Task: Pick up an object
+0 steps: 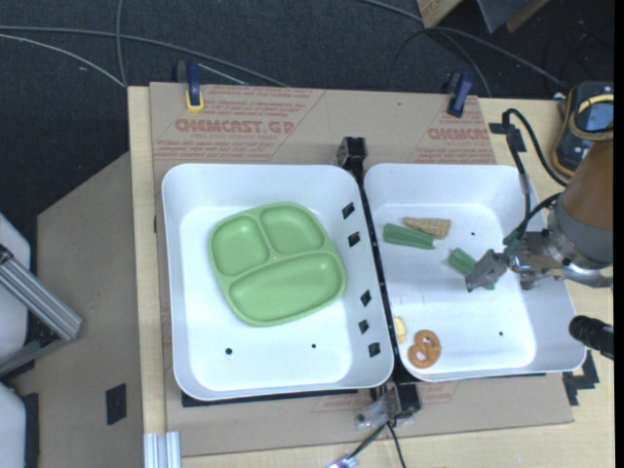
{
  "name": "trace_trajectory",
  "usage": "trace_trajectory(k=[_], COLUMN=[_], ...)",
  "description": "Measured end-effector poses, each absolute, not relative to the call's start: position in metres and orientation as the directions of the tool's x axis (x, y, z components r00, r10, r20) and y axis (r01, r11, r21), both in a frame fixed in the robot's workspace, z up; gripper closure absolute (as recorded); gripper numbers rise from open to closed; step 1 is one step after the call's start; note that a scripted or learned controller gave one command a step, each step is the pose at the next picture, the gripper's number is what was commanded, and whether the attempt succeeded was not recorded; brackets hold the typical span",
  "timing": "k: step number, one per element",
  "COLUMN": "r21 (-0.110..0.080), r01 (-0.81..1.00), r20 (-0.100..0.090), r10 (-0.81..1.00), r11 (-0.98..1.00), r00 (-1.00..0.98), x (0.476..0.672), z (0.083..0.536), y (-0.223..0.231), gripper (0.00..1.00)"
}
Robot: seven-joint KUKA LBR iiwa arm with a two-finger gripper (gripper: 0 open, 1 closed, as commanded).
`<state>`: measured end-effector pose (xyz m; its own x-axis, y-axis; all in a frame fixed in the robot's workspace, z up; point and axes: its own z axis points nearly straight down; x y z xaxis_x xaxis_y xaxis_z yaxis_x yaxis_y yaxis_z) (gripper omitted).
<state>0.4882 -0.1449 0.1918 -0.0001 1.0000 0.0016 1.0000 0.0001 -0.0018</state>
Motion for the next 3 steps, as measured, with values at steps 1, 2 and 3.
trace_trajectory(k=[1,2,3], r21=[-0.006,-0.005,-0.005], r01=[1.0,1.0,1.0], r20=[0.003,0.003,0.003], r10=[1.0,1.0,1.0], r11=[0.0,0.0,0.0], r00=[0.0,0.0,0.0], x=[0.491,0.494,0.493], z=[0.148,0.105,0.084], y=[-0.139,-0.141,-0.14], gripper=[0.0,0.0,0.0])
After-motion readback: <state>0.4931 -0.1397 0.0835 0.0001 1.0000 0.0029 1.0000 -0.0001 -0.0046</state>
